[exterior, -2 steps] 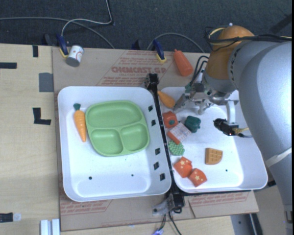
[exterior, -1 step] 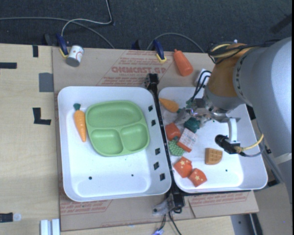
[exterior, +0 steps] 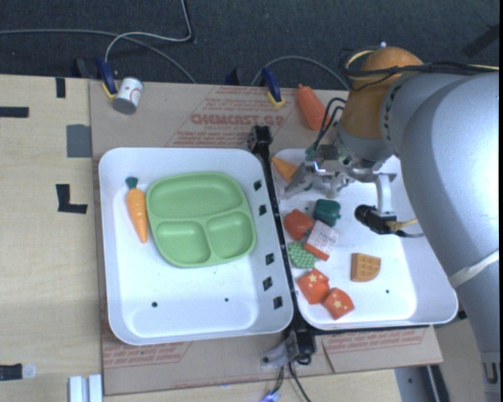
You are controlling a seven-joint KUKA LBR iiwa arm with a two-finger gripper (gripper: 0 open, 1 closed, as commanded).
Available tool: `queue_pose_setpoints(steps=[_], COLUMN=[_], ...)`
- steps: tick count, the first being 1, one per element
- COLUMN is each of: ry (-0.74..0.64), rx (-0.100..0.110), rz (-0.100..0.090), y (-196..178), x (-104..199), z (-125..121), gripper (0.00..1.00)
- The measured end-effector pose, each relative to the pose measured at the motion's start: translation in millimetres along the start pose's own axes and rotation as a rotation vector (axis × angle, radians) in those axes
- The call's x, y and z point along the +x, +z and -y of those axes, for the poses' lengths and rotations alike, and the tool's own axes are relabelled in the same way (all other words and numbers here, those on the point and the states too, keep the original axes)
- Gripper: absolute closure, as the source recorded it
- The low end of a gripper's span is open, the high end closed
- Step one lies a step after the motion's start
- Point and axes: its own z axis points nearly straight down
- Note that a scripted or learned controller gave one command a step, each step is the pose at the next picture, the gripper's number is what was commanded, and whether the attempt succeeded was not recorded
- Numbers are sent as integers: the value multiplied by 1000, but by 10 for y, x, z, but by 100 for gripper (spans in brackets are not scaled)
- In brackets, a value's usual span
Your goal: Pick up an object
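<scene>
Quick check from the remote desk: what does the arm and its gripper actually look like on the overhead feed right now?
The arm is a thick, rounded, light grey body entering from the right, with an orange band above the wrist. Below the band is a metallic silver gripper of small, angular parts. A thin dark cable loops beside the wrist, and a short black cylindrical piece projects near the gripper over the right bin.

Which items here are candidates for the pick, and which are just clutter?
Job: gripper over the right bin; beneath it the dark green block, red piece, waffle.

Lying about: green divided plate and toy carrot in the left bin; small can outside.
</scene>
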Motion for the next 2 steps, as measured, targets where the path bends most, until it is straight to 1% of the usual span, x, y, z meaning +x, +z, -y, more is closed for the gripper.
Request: queue_pose_setpoints(steps=[1,2], ry=[5,2], rx=[-22,-23], rz=[6,2], y=[-16,-11], x=[-759,-323], z=[385,147], gripper=[0,0])
